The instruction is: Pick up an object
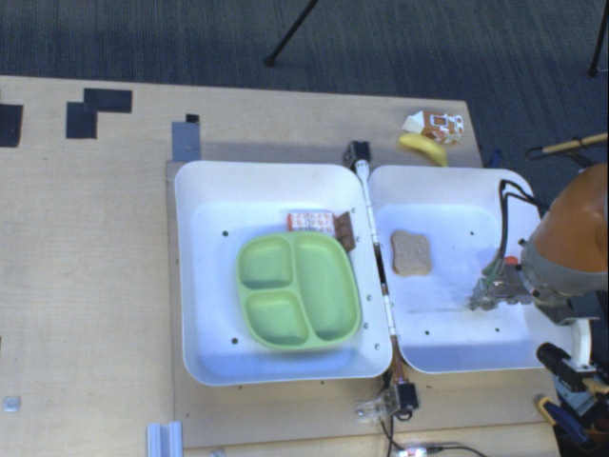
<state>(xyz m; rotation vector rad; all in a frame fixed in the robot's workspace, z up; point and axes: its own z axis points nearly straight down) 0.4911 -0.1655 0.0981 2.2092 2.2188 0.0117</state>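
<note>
At the near edge of the tabletop [86, 284] I see a small clip-like connector with wires [390, 406], just below the seam between the 2 bins. Left bin [205, 350] holds a green divided plate [298, 290] with 3 compartments, lying flat near the bin's middle. Just past the plate's far rim sits a small red-and-white packet [310, 221], and beside that a small brown piece [343, 229] close to the divider wall.

Right bin [447, 355] holds 1 thing I can make out: a tan, bread-slice-like object [411, 252], flat on the floor toward the bin's left side. The arm [571, 246], orange band showing, comes in from the right, and the claw [487, 291] is down in the right bin near the floor, well to the right of the bread-like slice and apart from it. I cannot tell whether the claw is released or clenched; too small and blurred. Nothing visible between its tips.

Beyond the right bin, on the tabletop, a banana [422, 147] lies touching a small white-and-orange package [436, 125]. Dark patches [95, 110] mark the tabletop's far left.
</note>
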